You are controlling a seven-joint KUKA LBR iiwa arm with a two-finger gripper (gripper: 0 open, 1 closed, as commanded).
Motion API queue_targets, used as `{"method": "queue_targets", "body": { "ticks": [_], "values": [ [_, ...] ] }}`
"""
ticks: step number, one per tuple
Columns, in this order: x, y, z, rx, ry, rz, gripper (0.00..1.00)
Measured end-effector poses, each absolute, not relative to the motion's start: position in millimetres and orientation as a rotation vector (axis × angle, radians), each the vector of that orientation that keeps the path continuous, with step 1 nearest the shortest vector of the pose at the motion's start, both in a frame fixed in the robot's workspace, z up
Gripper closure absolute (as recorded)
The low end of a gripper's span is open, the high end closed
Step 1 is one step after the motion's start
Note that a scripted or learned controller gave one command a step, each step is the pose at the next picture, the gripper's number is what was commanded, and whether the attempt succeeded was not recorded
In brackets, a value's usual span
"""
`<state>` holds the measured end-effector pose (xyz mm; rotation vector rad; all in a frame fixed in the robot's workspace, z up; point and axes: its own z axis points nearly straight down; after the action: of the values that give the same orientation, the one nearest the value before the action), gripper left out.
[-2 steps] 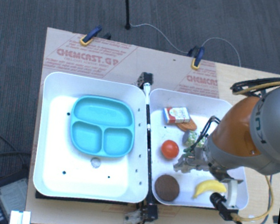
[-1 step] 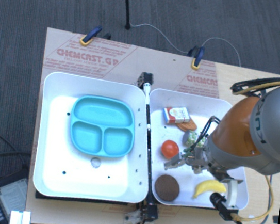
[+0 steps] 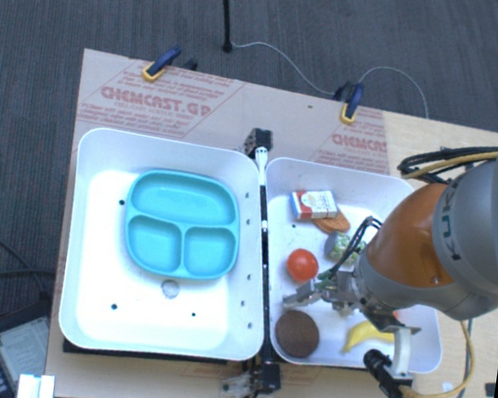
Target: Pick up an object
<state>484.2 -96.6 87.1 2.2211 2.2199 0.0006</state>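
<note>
Step in hand: the approach — the gripper (image 3: pixel 307 294) is lowered into the right bin (image 3: pixel 275 244), among the objects, with nothing seen between its fingers
Gripper state: the fingers appear spread, one tip toward the red ball (image 3: pixel 303 266) and the other near the brown ball (image 3: pixel 297 333) (the exact gap is hard to read against the metal parts)
Candidate object: the red ball lies just beside the upper fingertip; the brown ball sits just below, against the bin's front wall
Next move: a target must be centred between the fingers before closing — a round, smooth ball is judged likely to roll or squirt out if pinched off-centre
Other contents: a small red-and-white carton (image 3: pixel 314 202), an orange piece (image 3: pixel 331 223) beside it, a greenish item (image 3: pixel 345 248) partly hidden by the arm, a yellow banana (image 3: pixel 362 337) under the wrist
Materials: the bins look like smooth, glossy white plastic; the brown ball appears matte and rough
Left bin (image 3: pixel 95 300): a turquoise divided tray (image 3: pixel 182 225) with three rounded compartments is held
</note>
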Motion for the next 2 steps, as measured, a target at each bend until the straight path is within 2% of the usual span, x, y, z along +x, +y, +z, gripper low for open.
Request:
{"method": "queue_targets", "body": {
  "ticks": [1,2],
  "values": [
    [486.1,-97.0,98.5,2.218,2.216,0.006,1.00],
    [486.0,-96.8,98.5,2.219,2.216,0.006,0.00]
  ]
}}
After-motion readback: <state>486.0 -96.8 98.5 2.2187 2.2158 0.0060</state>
